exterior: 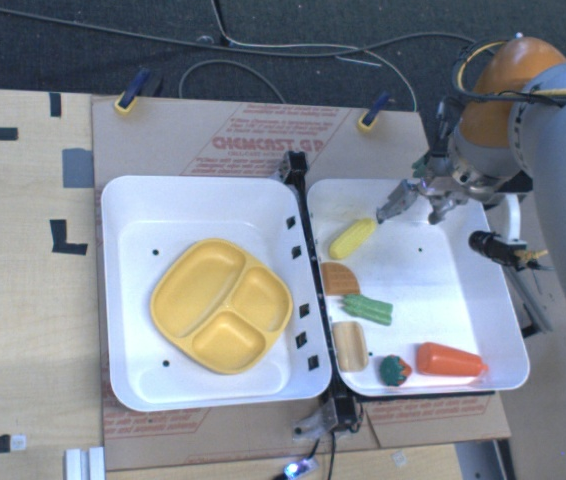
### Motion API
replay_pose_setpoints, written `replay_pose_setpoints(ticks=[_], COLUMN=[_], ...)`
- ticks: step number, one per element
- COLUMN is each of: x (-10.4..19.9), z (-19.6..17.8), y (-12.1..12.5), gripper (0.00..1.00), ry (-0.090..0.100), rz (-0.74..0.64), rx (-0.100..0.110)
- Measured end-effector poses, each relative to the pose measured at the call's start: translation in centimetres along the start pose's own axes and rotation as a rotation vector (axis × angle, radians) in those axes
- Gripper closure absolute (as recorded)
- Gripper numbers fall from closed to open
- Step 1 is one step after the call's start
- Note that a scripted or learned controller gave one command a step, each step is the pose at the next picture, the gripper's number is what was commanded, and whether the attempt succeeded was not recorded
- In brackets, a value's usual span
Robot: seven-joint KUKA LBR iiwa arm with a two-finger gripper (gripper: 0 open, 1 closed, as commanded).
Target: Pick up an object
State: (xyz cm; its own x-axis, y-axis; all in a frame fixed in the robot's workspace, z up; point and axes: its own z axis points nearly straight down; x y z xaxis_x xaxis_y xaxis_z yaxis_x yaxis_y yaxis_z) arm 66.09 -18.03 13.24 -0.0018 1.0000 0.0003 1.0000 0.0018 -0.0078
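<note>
- Camera view: grey arm with orange band reaches in from the right; gripper (418, 200) is poised over the back part of the right white bin (483, 298), jaws seen spread apart, nothing between them.
- Nearest candidate is the yellow corn-cob-shaped toy (352, 237), lying at a slant just beside the gripper, toward the divider between the bins.
- Other items are lined along the left wall of that bin: tan bread-like slice (340, 279), green ridged vegetable toy (367, 309), pale wooden block (349, 346), small red-and-green piece (394, 370), orange carrot-shaped toy (450, 360) near the front.
- Left white bin (128, 298) holds a yellow divided plastic plate (221, 304).
- Step judged: approach, grasp not yet made.
- Advice: jaws should be centred over the corn and closed across its short axis; descent kept clear of the divider wall.
</note>
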Motion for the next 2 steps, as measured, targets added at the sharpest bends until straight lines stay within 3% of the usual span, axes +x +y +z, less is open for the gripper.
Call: replay_pose_setpoints(ticks=[1,2], x=[0.0,0.0], z=[4.8,3.6], y=[0.1,0.2], gripper=[0.0,1.0], ry=[-0.003,-0.005], rz=[0.001,-0.001], rx=[-0.011,-0.012])
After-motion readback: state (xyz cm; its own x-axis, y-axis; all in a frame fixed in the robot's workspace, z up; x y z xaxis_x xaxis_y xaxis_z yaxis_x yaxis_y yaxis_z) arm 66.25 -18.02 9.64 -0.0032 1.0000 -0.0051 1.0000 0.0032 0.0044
